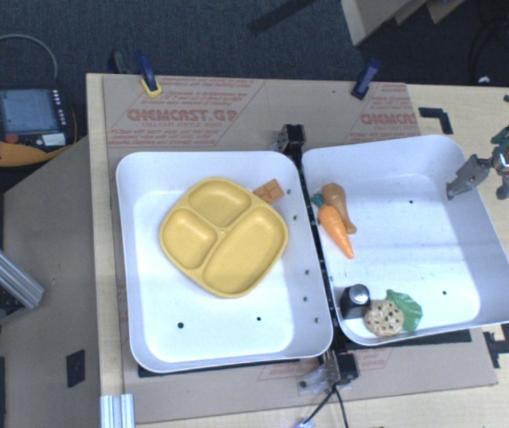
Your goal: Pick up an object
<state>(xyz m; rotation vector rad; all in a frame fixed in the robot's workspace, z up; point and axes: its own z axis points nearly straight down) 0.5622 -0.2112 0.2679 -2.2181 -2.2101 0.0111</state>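
Note:
My gripper [488, 185] hangs over the right rim of the right bin [432, 239], fingers spread open with nothing between them. An orange carrot [337, 233] lies beside a tan root-shaped piece [335, 201] at the left side of that bin, well away from the gripper. At the bin's front left corner sit a cookie [382, 317], a green leafy piece [406, 308] and a small black and silver round thing [354, 300]. In the left bin [147, 301] rests a yellow divided plate [225, 236] with a small orange block [269, 191] at its far right edge.
The two bins meet at a black clamp strip [307, 239]. Blue clamps [150, 77] hold the cardboard sheet at the back. A teach pendant [24, 119] lies off the bench at left.

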